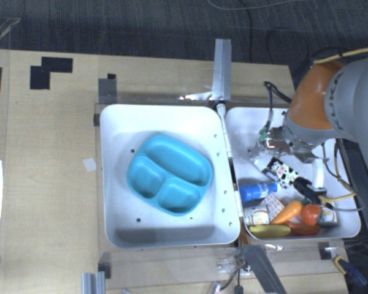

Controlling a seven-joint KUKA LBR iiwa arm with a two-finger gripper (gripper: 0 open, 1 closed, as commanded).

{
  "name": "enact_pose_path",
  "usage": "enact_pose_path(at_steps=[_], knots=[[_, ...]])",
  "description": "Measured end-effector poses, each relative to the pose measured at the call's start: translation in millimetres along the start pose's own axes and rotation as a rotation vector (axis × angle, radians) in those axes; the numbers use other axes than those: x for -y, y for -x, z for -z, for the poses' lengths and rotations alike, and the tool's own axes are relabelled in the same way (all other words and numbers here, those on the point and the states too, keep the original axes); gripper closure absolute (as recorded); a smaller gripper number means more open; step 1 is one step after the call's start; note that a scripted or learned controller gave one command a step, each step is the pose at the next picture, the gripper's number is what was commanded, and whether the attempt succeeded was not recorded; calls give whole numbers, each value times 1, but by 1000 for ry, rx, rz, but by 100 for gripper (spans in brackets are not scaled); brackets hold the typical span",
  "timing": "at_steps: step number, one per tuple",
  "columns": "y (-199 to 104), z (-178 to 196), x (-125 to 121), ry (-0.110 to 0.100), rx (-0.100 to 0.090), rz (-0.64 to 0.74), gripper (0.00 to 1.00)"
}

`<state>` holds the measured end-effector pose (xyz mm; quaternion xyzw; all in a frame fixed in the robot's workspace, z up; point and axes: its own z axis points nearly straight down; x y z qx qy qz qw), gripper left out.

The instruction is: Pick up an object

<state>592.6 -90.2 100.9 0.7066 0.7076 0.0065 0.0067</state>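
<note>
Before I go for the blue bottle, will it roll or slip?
The blue bottle lies on its side against the bin wall, so it may roll if nudged. It looks like smooth, rounded plastic, so probably slippery. The carrot lies close by and may crowd the gripper.

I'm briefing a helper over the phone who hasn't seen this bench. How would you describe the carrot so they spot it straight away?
Start at the right-hand white bin, the one crowded with small things. Go to its near edge, where the pile lies; the carrot is there, slanting between a blue bottle and a red tomato, just above a yellow banana. It is the only orange, tapered piece in that heap.
</note>
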Motion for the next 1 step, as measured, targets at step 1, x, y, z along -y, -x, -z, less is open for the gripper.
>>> enact_pose_path(at_steps=[1], knots=[[-1,135,97,-13,1,-40,100]])
